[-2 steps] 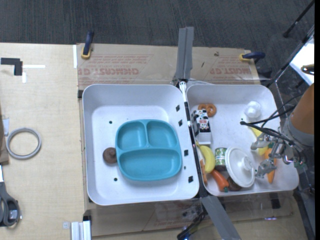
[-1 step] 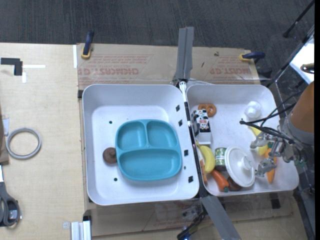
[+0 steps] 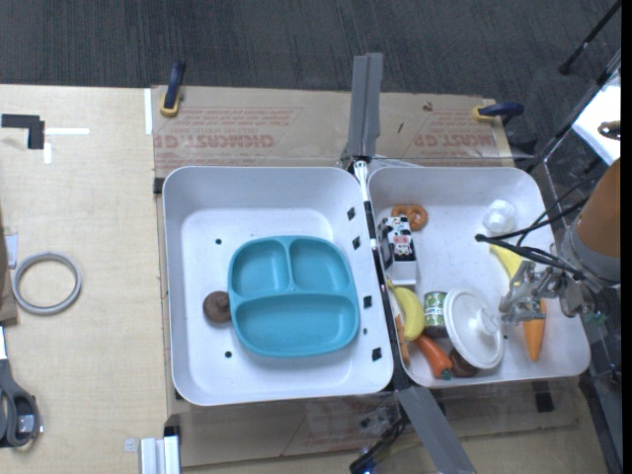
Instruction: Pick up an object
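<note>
Bench, two shallow white bins side by side, rounded corners, smooth glossy walls, sharing a centre edge

Left bin (image 3: pixel 188 215): holds a teal divided plate (image 3: pixel 293 296), three compartments, smooth plastic, lying flat near the middle. Small brown round object (image 3: pixel 216 307) touching the plate's left rim. Bare white floor along the back wall and the left wall; narrower margins at the front and right.

Right bin (image 3: pixel 444 191): crowded along its left and front edges, open floor in the back half.
- Pretzel (image 3: pixel 409 215), brown, looped, near the back left
- Small black-and-white box (image 3: pixel 398 240) just in front of the pretzel, against the centre edge
- Yellow curved piece, banana-like (image 3: pixel 408 307), along the centre edge
- Green-labelled can (image 3: pixel 435 310) beside it
- Red-orange pepper-shaped piece (image 3: pixel 432 355) at the front, a dark item partly hidden under the white dish beside it
- White round dish (image 3: pixel 466 330), tilted, front centre
- Clear rounded object (image 3: pixel 499 214), back right, translucent
- Yellow wedge (image 3: pixel 508 261) right of centre
- Orange carrot (image 3: pixel 533 338), tapered, point toward the front, near the right wall

Gripper (image 3: pixel 520 299): metallic, low over the right bin between the white dish and the carrot, near the yellow wedge. Jaw opening cannot be told from this view; nothing visibly held between them. Arm and dark cables enter from the right edge.

Outside the bins: cardboard sheet (image 3: pixel 247 131) behind, grey tape roll (image 3: pixel 44 281) and scissors (image 3: pixel 18 413) on the wood surface at left
</note>
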Controlling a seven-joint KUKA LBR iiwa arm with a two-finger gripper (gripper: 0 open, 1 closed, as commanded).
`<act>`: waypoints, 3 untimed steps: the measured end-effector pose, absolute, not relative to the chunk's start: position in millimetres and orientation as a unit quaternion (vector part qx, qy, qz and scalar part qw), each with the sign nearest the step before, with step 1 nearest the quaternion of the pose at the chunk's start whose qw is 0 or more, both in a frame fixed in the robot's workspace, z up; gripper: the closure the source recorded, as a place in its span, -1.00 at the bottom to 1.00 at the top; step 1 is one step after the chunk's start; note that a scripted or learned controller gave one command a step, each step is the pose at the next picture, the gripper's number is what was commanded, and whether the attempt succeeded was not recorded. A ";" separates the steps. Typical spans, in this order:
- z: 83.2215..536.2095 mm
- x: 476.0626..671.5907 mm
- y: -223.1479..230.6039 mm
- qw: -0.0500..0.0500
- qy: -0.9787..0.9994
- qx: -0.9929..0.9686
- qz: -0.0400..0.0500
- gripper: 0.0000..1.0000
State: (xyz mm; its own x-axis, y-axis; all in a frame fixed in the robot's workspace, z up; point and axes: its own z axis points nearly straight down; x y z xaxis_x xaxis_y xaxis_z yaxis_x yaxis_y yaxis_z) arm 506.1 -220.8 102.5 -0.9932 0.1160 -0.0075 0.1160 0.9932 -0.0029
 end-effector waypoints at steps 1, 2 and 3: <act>102.5 506.2 -220.4 0.004 0.998 0.058 -0.001 -1.00; 91.9 508.1 -221.1 0.001 0.997 0.075 0.000 -1.00; 101.3 509.5 -220.5 0.003 0.997 0.073 -0.001 1.00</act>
